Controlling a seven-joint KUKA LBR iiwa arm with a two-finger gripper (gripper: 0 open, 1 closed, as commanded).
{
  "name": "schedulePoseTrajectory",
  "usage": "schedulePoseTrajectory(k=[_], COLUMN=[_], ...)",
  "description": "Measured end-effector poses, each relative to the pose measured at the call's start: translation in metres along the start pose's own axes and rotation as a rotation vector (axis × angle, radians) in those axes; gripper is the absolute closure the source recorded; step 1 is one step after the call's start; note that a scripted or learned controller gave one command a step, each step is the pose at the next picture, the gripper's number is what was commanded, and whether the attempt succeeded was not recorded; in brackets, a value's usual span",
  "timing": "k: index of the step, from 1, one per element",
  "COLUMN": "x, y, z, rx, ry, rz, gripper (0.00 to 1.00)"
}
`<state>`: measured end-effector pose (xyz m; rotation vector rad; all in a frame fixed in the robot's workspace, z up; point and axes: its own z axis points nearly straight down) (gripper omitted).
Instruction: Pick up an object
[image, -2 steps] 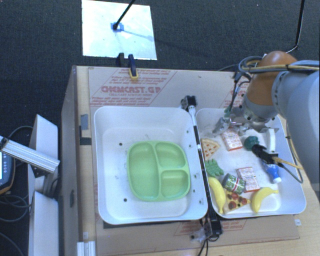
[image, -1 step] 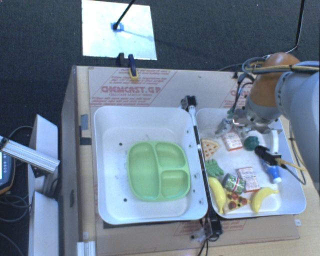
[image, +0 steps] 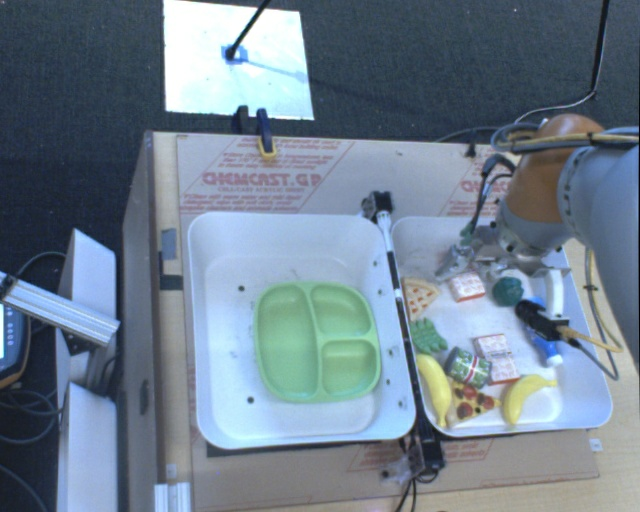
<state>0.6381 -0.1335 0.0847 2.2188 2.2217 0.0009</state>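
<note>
Where dark carpet surrounds the bench (image: 300, 170), two white bins (image: 215, 250) sit — end effector (image: 462, 258) grip unreadable.

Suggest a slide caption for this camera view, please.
KUKA arm's gripper over toy food in the right bin; green divided plate in the left bin.

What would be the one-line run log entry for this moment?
arm: over right bin | gripper: above toys, near cracker | held: nothing seen | left bin: green tray

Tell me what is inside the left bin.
The left bin holds one green divided plate, lying flat with nothing in its three compartments. Whatever sits under the plate is covered.
</note>
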Motion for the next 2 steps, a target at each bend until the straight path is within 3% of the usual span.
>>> schedulePoseTrajectory(k=[1,2], x=[0.0,0.0], y=[0.0,0.001], z=[0.0,-0.011], rx=[0.0,-0.002], ry=[0.0,0.0], rz=[0.0,-0.001], gripper=[0.0,1.0])
